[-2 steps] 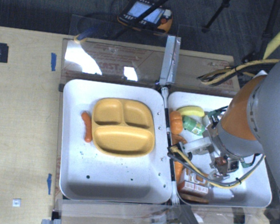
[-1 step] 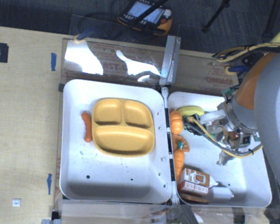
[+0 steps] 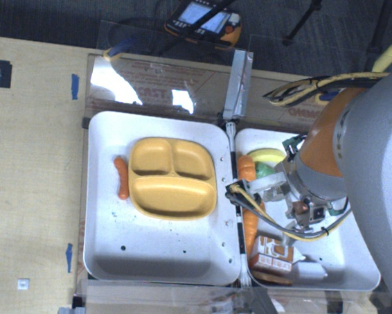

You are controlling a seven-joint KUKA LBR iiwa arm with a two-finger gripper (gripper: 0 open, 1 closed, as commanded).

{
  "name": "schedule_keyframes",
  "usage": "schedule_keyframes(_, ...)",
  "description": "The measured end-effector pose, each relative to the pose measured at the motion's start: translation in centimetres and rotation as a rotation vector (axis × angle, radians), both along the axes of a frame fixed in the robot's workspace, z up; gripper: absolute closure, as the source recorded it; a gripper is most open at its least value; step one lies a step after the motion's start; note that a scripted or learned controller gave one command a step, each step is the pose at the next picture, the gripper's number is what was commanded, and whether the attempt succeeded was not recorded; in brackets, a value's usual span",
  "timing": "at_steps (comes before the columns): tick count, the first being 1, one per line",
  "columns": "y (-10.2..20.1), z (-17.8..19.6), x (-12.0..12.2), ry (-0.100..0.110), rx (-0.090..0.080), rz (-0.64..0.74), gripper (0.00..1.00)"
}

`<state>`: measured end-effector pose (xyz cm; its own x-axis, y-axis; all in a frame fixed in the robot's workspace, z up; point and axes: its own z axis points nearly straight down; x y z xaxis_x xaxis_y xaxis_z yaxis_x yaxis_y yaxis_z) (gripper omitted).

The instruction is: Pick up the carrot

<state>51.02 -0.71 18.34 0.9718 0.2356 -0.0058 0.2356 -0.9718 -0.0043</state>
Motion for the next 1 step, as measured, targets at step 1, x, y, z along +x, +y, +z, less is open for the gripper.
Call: schedule_keyframes(1,-1.34,-0.01,-2.98,0.000,-0.001,-0.034,0.00)
